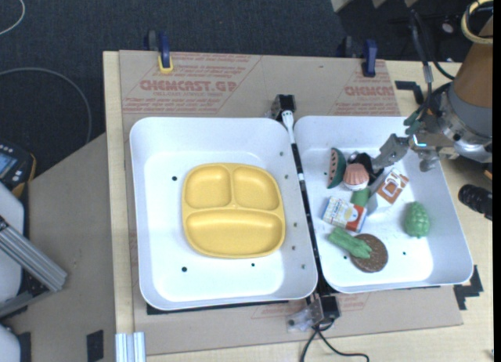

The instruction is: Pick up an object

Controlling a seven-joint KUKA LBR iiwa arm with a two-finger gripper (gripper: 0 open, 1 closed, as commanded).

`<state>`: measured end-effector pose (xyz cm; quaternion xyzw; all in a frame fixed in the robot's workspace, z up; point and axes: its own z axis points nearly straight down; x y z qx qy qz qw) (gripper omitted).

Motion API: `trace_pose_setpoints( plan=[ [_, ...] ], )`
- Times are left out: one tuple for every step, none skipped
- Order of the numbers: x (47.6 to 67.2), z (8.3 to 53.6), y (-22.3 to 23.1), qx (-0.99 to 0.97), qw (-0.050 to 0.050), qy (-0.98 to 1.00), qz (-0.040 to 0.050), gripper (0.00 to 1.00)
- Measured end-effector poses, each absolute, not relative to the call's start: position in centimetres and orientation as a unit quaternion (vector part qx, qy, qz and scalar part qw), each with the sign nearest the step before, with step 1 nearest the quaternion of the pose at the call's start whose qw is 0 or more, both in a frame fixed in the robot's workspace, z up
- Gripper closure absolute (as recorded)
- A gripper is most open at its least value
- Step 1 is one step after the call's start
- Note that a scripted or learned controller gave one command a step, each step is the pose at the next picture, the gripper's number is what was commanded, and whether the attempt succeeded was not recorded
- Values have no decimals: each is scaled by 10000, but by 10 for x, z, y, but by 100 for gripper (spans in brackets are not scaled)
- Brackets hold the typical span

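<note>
Honestly, I cannot tell the gripper [381, 166] state; the toys in the right bin [446, 219] lie crowded, so it may pinch two or slip.

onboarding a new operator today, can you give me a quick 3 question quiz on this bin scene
1. True or false: the yellow divided plate lies in the right bin.
2. Which item sits nearest the right bin's right wall? A) watermelon slice B) green grape bunch C) small carton
3. Fill in: the gripper hangs over the ___ bin.

Key
1. False. It lies in the left bin.
2. B. The grape bunch sits apart, right of the cluster.
3. Right. It hangs by the red-and-white packet, and whether it holds anything cannot be told.
</note>
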<state>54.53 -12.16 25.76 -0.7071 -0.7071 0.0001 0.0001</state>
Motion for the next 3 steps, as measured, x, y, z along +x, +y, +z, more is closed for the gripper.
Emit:
trace_pose_setpoints(
  plan=[
    [482, 101, -121, -7083, 80, -7058, 44, 0],
    [482, 246, -120, -7065, -69, -7076, -43, 0],
    [479, 211, -85, -7059, 26, -7083, 6, 0]
  ],
)
